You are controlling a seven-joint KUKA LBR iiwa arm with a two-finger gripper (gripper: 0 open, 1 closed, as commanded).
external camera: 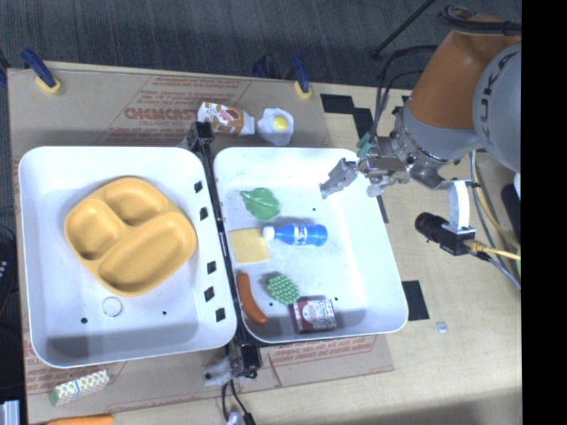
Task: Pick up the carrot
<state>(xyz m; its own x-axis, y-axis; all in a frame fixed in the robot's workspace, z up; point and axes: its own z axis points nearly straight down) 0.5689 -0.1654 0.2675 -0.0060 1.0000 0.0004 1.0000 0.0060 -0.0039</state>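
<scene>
Gripper (340, 177) hangs over the right bin's (376, 237) far right corner. Jaws: can't tell if wide or narrow. Carrot (81, 420) is probably the orange piece at the table's (443, 361) front left edge, outside both bins, cut by the frame, well apart from the gripper. Right bin holds a green leaf (260, 204), blue bottle (299, 234), yellow slice (250, 246), sausage (250, 297) and dark red packet (314, 313). Left bin (35, 264) holds a yellow divided plate (130, 234).
</scene>
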